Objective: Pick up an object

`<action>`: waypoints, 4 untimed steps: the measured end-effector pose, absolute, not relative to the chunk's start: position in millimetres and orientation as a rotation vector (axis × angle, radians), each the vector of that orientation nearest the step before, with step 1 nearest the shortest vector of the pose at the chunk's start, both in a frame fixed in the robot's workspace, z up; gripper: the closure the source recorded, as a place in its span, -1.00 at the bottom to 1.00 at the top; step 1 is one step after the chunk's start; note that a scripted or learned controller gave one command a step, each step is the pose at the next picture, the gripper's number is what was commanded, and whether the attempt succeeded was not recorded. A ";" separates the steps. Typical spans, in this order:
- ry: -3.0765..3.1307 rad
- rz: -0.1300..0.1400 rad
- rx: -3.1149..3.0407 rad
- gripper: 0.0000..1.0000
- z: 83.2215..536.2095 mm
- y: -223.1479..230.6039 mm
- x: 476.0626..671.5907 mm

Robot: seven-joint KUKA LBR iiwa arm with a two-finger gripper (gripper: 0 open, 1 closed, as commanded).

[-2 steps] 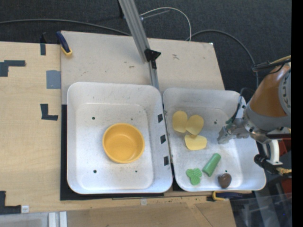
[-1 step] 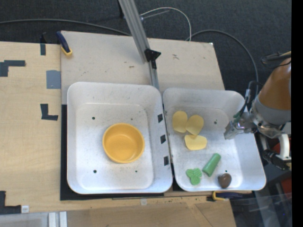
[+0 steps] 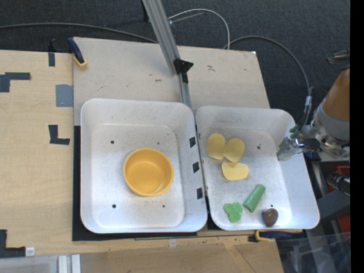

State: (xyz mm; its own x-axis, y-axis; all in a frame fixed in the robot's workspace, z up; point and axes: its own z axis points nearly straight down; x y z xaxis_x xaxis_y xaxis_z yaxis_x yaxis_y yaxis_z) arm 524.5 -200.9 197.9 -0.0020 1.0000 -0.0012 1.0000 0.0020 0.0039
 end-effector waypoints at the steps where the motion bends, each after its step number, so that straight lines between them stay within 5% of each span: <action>1: 2.221 0.003 2.216 1.00 248.4 -200.7 525.8; 4: 2.230 -0.001 2.215 1.00 230.3 -58.9 588.5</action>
